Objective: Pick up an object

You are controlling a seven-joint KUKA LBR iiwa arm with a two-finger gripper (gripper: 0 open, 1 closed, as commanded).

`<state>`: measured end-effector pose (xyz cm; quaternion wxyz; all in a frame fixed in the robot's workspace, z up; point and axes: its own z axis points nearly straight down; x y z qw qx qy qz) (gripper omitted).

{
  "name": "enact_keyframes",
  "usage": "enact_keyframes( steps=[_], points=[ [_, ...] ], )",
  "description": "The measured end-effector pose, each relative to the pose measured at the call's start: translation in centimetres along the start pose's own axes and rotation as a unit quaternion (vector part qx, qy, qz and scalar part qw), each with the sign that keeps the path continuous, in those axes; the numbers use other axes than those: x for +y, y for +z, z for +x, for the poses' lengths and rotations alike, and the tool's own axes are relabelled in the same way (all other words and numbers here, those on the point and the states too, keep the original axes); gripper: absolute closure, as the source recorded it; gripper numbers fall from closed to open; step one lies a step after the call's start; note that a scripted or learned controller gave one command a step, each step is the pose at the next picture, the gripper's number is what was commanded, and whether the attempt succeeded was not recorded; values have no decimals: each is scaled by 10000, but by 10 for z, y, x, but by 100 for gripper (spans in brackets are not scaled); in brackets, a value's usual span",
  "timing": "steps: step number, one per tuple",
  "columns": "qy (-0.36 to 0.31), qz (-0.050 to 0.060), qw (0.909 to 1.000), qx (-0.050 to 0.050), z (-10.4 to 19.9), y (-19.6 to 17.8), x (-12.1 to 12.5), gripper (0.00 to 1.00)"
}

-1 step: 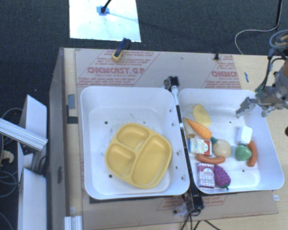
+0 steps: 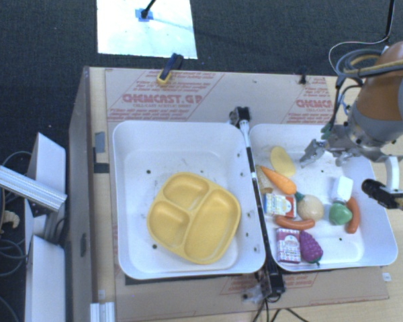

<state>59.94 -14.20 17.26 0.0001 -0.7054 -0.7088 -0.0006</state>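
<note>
The gripper, its fingers spread and holding nothing, hangs over the far side of the right bin; the pale yellow toy lies just to its left, long axis slanting toward the carrot.

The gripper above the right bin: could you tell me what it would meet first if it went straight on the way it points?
Probably the pale yellow toy, just left of the gripper; height is unclear from this slanted view.
</note>
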Motion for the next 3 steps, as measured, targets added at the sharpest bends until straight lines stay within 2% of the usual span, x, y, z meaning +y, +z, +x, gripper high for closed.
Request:
enact_keyframes(
  steps=[1,2,3],
  points=[
    [15,-10,10000,-9,35,79,-25,0],
    [9,-16,10000,-6,36,69,-24,100],
    [34,76,10000,-24,125,-10,38,100]
  ],
)
